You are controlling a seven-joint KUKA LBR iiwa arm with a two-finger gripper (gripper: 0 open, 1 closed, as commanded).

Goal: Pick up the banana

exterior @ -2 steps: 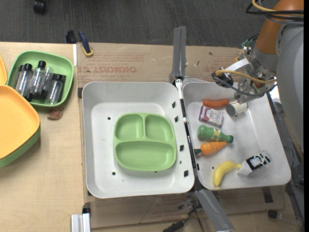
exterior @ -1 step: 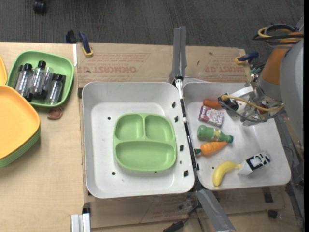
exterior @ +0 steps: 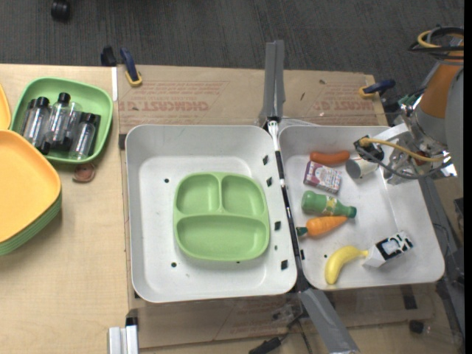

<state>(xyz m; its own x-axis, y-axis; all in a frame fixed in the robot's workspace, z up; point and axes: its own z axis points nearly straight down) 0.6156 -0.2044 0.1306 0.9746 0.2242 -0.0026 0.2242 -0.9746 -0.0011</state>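
Slanted overhead camera view of a bench with two shallow white bins side by side. The banana [exterior: 341,262] lies flat on the floor of the right bin [exterior: 420,220], near its front edge. A carrot [exterior: 325,226] lies just behind it, and a small black-and-white carton [exterior: 391,248] sits just beside its right tip. Further back in the same bin are a green bottle [exterior: 329,205] and a purple box [exterior: 323,175]. The gripper [exterior: 397,168] hangs over the far right part of this bin, well apart from the banana, with no object seen in it. Whether its jaws are released or clenched cannot be told. The left bin [exterior: 136,198] holds a green divided plate [exterior: 221,216]. Judging from this, the pick has not begun: the banana is untouched, and the approach, grasp and lift all appear to remain.
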